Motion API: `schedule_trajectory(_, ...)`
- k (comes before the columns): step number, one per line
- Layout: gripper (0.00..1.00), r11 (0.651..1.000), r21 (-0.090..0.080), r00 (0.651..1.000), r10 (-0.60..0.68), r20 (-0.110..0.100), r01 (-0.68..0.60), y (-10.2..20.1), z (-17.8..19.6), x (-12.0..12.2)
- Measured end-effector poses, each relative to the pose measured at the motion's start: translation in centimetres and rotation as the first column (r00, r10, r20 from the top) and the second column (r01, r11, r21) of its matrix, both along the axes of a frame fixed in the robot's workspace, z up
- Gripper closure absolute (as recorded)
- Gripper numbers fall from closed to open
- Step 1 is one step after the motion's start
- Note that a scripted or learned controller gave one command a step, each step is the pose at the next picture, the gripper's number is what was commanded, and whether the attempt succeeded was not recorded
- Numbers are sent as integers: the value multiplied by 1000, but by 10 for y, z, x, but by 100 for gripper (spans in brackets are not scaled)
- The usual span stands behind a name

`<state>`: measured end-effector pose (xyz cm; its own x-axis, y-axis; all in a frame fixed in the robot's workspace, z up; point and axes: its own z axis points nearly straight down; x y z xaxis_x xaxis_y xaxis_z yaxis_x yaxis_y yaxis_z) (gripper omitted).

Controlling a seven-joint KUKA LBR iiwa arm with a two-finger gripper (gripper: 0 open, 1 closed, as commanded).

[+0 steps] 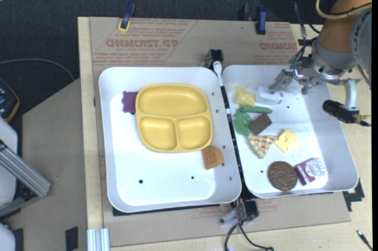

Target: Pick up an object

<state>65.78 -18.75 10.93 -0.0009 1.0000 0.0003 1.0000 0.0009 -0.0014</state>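
Observation:
My gripper (290, 85) hangs over the far right part of the right bin (331, 143), open, with nothing between its fingers. To its left and nearer in that bin lie a pale yellow piece (244, 96), a green toy (243, 120), a brown square (260, 123), a pizza slice (261, 144), a yellow cheese wedge (286, 140), a round brown cookie (282, 175) and a purple-and-white packet (310, 169). All of them lie apart from the gripper.
The left bin (118, 143) holds a yellow divided plate (175, 117), a purple thing (129, 101) at the plate's left edge and an orange-brown pastry (212, 157) near the wall between the bins. Clamps (124, 18) sit on the board's far edge.

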Motion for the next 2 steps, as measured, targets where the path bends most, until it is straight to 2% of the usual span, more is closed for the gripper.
schedule_trajectory(1,0,1000,4,1000,3,12,-3,2,-15,6)
schedule_trajectory(2,100,1000,0,1000,5,26,-5,2,0,9)
